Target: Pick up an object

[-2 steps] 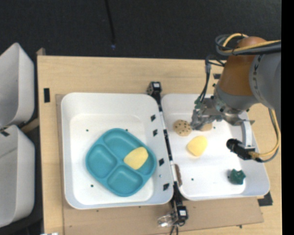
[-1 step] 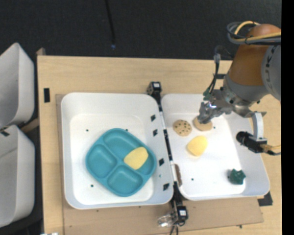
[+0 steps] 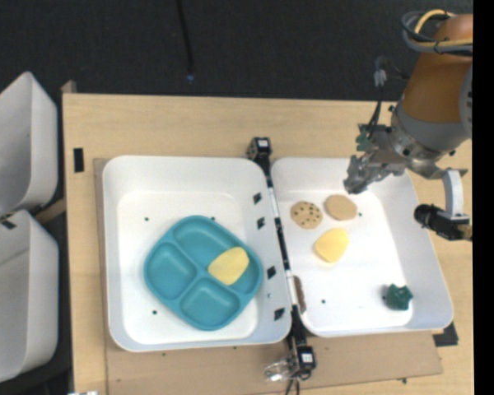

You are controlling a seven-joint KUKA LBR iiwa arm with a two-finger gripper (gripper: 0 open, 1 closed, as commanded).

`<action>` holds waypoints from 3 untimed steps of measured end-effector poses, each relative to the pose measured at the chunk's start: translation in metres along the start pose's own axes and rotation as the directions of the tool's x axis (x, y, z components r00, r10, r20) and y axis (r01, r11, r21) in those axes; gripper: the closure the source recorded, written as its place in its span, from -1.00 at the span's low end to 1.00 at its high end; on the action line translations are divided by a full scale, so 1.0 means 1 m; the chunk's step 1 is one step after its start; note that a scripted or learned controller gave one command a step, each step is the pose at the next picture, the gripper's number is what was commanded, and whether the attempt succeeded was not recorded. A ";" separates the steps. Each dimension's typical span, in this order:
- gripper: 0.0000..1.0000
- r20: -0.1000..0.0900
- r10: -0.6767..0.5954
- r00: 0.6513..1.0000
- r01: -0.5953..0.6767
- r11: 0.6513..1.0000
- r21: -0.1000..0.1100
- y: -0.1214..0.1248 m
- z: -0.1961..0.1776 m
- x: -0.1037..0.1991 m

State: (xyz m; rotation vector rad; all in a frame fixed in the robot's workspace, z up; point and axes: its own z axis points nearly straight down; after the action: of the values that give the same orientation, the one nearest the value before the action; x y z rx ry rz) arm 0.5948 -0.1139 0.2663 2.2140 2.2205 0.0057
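while above bin, gripper (image 3: 356, 179) unladen

The hand (image 3: 356, 179) hangs over the right bin (image 3: 424, 303), just above a tan cookie (image 3: 341, 208). Nearby lie a chip cookie (image 3: 306, 214), a yellow piece (image 3: 331, 245) and (apart, by the near corner) a green lump (image 3: 398, 296). The left bin (image 3: 123, 220) holds a blue tray (image 3: 181, 282).

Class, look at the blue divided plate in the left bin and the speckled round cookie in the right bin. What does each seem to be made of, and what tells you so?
Blue divided plate: probably moulded plastic, given its even teal colour, smooth surface and rounded compartment walls.
Speckled round cookie: likely a plastic or rubber toy food, flat and matt tan with dark dots; the view is too coarse to be sure.
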 end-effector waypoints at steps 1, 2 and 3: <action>1.00 -0.001 0.001 1.000 -0.001 1.000 0.003 0.001 -0.024 -0.001; 1.00 -0.001 -0.001 1.000 0.001 1.000 0.007 -0.006 -0.018 0.040; 1.00 -0.002 -0.003 1.000 0.003 1.000 0.007 -0.013 -0.010 0.097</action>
State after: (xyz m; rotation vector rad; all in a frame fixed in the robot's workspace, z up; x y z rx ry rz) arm 0.5810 -0.0165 0.2764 2.2145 2.2285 0.0004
